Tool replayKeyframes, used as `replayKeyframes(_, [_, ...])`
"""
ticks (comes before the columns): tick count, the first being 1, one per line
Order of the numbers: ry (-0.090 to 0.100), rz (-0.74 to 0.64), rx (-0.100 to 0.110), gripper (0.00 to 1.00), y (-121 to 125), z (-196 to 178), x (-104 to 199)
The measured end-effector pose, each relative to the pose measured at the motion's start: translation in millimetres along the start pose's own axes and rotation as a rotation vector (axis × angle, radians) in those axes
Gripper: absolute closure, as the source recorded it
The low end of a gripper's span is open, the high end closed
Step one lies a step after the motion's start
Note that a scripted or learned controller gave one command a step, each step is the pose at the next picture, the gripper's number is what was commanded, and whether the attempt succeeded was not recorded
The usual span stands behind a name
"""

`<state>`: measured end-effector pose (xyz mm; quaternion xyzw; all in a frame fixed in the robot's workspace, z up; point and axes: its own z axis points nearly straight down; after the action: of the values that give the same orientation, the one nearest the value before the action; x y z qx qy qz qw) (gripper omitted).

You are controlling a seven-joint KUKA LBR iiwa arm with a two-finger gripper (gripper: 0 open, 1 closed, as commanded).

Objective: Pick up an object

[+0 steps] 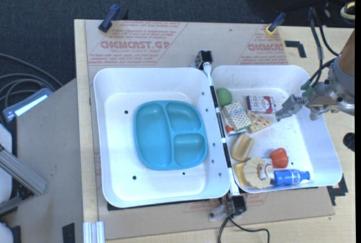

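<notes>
So, your tool (285,109) sits over the right bin (321,140), upper-middle, arm coming in from the right; can't tell its state from this angle. Nearest pickable thing is the small red-and-white packet (260,104), just to the tool's left & almost level w/ it, long axis running roughly left-right. A cracker-like piece (258,122) lies just below-left. Other items are further down: red tomato-like piece (278,155), blue bottle (290,177). Judging by that, a short leftward shift is what counts
</notes>
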<state>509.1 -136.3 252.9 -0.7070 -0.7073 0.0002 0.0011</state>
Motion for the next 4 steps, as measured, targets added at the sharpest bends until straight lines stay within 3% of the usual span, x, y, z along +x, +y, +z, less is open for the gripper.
replayKeyframes(1, [-0.005, 0.001, -0.009, 0.0, 57.3, 164.0, -49.5])
replayKeyframes(2, [-0.002, 0.002, -0.013, 1.0, 58.7, 153.2, -48.2])
replayKeyframes(3, [-0.002, 0.002, -0.013, 0.0, 58.5, 153.3, -48.3])
replayKeyframes(4, [-0.003, 0.002, -0.015, 1.0, 59.2, 142.9, -48.4])
